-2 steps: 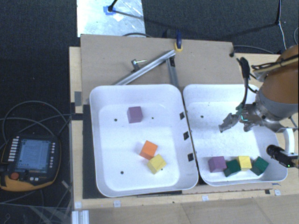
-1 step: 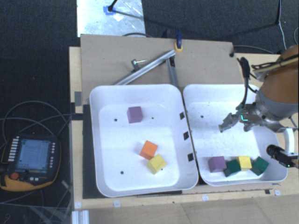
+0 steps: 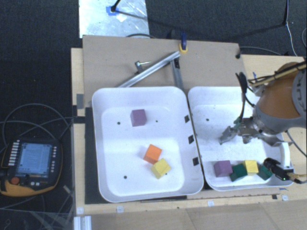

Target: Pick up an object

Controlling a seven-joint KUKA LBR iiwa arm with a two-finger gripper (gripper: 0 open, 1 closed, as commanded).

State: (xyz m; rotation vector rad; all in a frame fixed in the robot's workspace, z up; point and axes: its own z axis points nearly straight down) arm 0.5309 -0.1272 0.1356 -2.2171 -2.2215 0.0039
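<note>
**Pincer hangs over the right bin, blocks lying in both bins**

Farthest left of the left bin (image 3: pixel 103 128), on the dark floor, lies a teach pendant (image 3: pixel 31 164) with a lit screen, its cables looping around it. Up beyond that bin's far-left corner a shiny sheet (image 3: pixel 112 11) lies on the floor. The table (image 3: pixel 158 56) carries both bins side by side, and a metal bar (image 3: pixel 148 71) lies at a slant on the brown board just behind the left bin's far rim.

Inside the left bin a purple cube (image 3: pixel 138 117) sits toward the far side. Nearer the front, an orange cube (image 3: pixel 152 153) and a yellow cube (image 3: pixel 161 168) lie touching each other at a corner, the yellow one to the front and slightly right.

Right of the left bin, its rim touching, stands the right bin (image 3: pixel 211 99). Along its front wall four blocks lie in a row: a second purple block (image 3: pixel 222 168), then a dark green block (image 3: pixel 238 172) touching it, a small yellow block (image 3: pixel 251 166), and another green block (image 3: pixel 264 172) at the row's right end.

The pincer (image 3: pixel 240 132) hovers above the middle of the right bin, behind that row and apart from it, beneath the arm's orange band (image 3: pixel 280 102). No block sits between its fingers; whether those fingers are spread or closed cannot be told from this angle.
</note>
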